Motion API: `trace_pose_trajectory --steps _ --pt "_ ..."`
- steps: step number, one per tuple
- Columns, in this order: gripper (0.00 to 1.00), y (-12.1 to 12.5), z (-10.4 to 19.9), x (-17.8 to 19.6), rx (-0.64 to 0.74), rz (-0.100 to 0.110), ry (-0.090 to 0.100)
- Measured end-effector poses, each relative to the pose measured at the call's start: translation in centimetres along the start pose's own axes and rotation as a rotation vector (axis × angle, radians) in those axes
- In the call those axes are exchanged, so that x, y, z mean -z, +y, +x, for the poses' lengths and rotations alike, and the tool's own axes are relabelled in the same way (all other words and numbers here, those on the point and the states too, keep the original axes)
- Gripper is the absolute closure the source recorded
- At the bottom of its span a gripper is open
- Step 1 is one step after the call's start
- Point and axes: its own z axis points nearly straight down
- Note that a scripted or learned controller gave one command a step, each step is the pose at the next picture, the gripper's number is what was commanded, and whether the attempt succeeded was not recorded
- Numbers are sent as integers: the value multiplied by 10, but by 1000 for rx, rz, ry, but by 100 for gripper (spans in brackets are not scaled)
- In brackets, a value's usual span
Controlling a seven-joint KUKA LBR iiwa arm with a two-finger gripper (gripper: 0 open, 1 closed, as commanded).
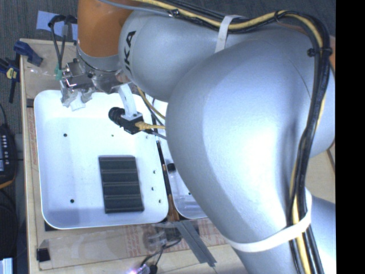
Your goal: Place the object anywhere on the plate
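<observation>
We are hovering our gripper (74,99), fingers looking empty and slightly parted, at the left bin's (51,170) far corner; next calls for reaching the dark ridged object (121,184) lying mid-bin

Grey arm (239,124), orange band (100,24)

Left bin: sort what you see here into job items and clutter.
Job:
- tool, at the left bin's far corner
- dark ribbed rectangular slab flat on the bin floor; whether it is the plate or the object, I cannot tell

Lying about:
- blue clamp on the bench edge
- black cables beyond the bin
- right bin, mostly hidden by the arm
</observation>
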Motion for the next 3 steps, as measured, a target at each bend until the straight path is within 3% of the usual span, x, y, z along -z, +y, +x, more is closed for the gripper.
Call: trace_pose_trajectory --steps 1,2,3 --pt "100 -25 28 -127 -233 4 0" --pt "100 -31 -32 -126 270 1 0" --pt "100 -80 -68 -125 769 -4 -2"
